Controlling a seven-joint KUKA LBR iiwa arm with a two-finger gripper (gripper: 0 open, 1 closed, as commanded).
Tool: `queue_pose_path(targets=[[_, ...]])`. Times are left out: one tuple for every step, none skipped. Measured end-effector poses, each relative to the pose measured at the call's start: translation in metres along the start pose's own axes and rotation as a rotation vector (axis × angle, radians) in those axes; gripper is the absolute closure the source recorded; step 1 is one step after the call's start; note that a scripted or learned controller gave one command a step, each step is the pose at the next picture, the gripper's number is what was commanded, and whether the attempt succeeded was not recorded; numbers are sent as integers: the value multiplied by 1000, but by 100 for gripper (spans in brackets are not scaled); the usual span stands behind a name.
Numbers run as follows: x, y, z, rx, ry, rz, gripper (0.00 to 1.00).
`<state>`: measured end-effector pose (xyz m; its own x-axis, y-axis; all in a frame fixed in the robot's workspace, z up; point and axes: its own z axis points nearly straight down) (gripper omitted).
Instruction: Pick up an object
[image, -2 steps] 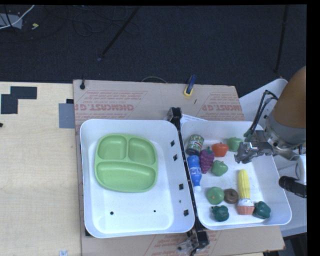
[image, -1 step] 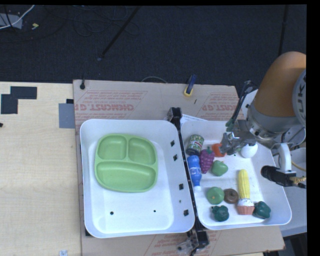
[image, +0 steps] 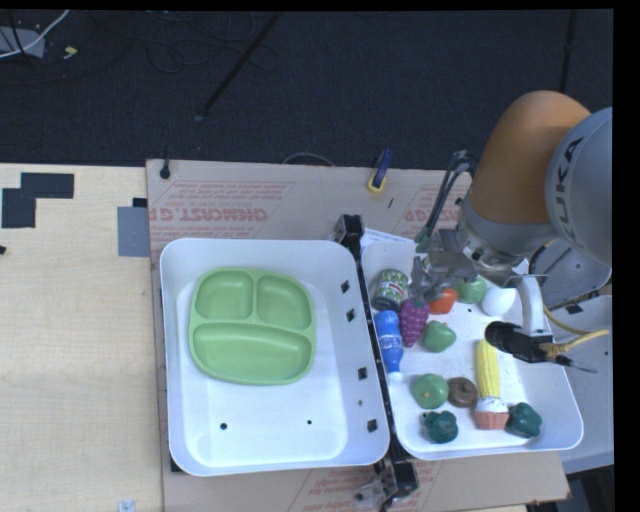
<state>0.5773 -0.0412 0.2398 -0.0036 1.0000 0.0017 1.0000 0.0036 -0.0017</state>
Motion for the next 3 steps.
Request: queue_pose_path(targets=[[50, 31, 14, -1, -1, 0, 100], [101, 55, 3, -2, 1, -1, 100], [96, 52, 4, 2, -2, 4, 100]])
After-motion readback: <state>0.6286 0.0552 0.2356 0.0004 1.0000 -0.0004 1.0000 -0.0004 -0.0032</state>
